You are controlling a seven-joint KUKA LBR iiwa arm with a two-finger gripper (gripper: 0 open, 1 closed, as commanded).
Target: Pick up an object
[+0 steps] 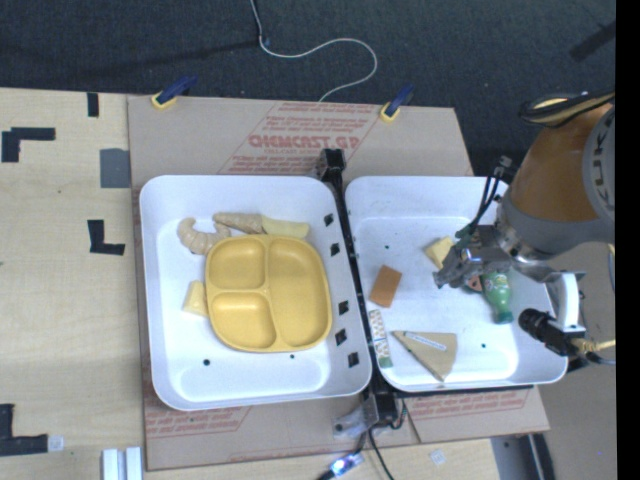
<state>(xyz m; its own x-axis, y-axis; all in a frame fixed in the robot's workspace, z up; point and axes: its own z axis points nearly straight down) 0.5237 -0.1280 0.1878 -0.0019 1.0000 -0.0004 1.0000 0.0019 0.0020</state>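
My gripper (pixel 458 268) hangs low over the right bin (pixel 400 208), near its right side. It is just below a small yellow wedge (pixel 437 251) and just left of a green object (pixel 497 295) lying on the bin floor. An orange block (pixel 385 285) lies further left, apart from the gripper. A tan triangular piece (pixel 428 349) rests near the bin's front edge. I see nothing clearly held.
The left bin (pixel 165 348) holds a yellow divided plate (pixel 268 293), with tan and pale yellow food pieces (pixel 238 224) behind and beside it. A narrow printed strip (pixel 377 336) lies by the wall between the bins. The arm's grey body (pixel 560 218) overhangs the right bin's right rim.
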